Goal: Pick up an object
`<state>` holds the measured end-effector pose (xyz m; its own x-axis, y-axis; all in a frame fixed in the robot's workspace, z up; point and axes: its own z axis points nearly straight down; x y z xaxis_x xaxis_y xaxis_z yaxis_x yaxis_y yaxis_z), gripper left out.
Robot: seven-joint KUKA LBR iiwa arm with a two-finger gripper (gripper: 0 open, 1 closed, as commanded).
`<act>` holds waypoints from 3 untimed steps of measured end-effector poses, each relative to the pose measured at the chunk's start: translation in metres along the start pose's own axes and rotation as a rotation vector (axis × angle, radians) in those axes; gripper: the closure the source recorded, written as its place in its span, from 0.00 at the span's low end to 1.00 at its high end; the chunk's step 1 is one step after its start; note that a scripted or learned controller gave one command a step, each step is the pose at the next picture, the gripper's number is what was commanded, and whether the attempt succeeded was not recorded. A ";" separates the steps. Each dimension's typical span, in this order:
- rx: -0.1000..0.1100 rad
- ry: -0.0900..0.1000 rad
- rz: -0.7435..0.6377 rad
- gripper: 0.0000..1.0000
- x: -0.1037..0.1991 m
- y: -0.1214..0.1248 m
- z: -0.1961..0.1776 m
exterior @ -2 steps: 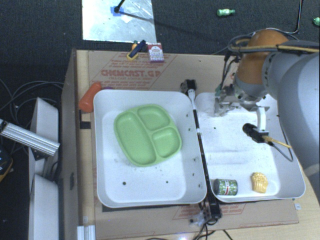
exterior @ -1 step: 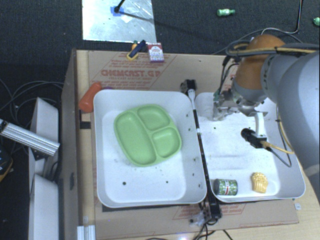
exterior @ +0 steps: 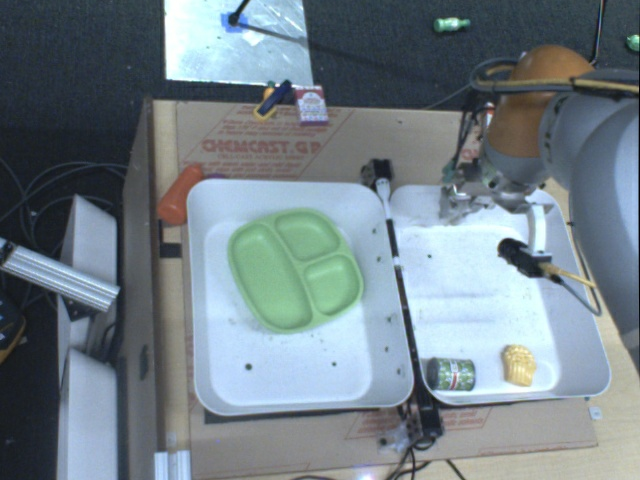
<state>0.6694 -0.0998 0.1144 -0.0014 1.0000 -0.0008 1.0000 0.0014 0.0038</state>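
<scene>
Nearest me, the right bin (exterior: 480, 298) has a small green-labelled can (exterior: 452, 373) lying on its side at its 7 o'clock corner. A lumpy yellow toy (exterior: 518, 364) sits near it at 5 o'clock, apart from the can.

In the left bin (exterior: 230, 368), a green divided plate (exterior: 295, 268) lies flat at the middle.

Farther back, the gripper (exterior: 462, 206) hangs low at the right bin's 11 o'clock, well apart from can and toy; whether it is spread or pressed together, I cannot tell.

Beyond the bins, at 12 o'clock, a red-and-white box (exterior: 313, 105) rests on the cardboard (exterior: 250, 143).
</scene>
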 end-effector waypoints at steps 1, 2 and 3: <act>0.001 0.001 -0.003 0.00 0.013 0.000 -0.004; 0.001 0.000 0.000 0.00 0.002 0.000 0.000; -0.002 0.000 -0.001 1.00 0.002 0.001 -0.011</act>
<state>0.6701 -0.0980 0.1256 -0.0025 1.0000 -0.0007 1.0000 0.0025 0.0058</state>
